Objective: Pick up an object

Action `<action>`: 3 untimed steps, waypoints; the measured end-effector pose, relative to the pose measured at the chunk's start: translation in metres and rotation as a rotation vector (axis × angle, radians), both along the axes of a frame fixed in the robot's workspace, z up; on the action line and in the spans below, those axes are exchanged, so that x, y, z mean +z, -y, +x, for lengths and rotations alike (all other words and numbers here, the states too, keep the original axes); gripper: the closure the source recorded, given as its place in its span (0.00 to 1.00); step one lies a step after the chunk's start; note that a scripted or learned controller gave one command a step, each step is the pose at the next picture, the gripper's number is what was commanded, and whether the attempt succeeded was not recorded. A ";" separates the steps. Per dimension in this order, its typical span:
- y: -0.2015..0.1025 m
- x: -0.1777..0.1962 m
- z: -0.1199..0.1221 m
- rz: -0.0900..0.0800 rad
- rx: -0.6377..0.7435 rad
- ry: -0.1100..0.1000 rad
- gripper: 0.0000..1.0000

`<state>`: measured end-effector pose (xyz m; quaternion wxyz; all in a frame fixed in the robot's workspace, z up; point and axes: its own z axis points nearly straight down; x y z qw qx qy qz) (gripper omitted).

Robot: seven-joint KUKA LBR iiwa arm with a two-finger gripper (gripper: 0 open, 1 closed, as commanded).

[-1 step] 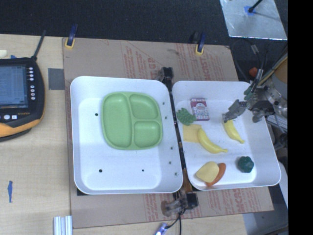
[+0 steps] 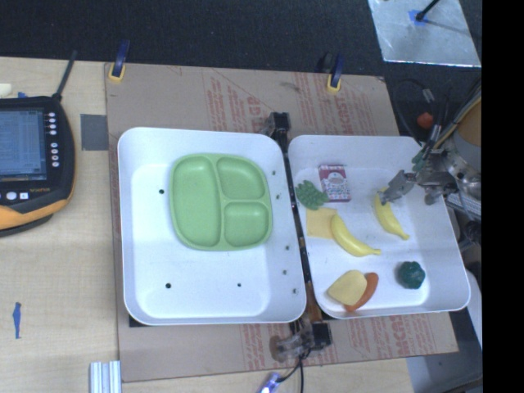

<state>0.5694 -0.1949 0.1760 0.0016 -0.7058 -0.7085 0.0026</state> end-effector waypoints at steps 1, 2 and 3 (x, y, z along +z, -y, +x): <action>-0.003 -0.085 0.000 0.001 0.001 0.000 0.00; -0.001 -0.074 0.000 -0.001 0.004 0.000 1.00; -0.072 0.003 -0.016 0.001 0.004 0.003 1.00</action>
